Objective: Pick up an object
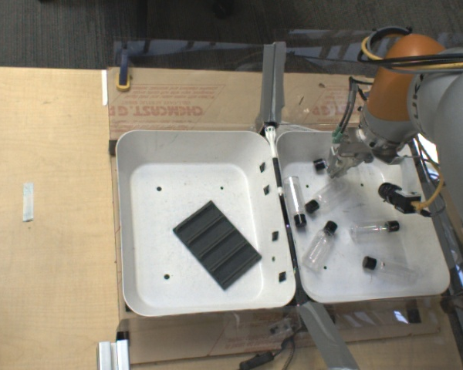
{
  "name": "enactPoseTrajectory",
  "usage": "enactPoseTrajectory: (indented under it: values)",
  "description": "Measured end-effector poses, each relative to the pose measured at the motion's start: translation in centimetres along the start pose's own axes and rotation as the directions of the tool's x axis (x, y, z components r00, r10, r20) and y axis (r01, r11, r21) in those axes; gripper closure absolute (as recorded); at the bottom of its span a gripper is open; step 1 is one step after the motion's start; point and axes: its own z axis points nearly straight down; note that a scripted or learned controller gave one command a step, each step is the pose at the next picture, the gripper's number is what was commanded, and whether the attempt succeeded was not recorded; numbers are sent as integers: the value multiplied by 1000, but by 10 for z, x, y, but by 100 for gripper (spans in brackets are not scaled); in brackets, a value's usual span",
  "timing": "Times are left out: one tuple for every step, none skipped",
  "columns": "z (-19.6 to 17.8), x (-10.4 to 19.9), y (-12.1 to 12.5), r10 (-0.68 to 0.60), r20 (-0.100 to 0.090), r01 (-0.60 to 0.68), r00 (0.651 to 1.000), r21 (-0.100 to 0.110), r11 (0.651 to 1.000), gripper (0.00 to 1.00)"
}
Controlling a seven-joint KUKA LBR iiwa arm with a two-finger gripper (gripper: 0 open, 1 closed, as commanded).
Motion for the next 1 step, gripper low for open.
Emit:
enactPoseTrajectory:
  values:
    - [0, 0, 0, 0, 0, 0, 1000, 0, 1000, 0]
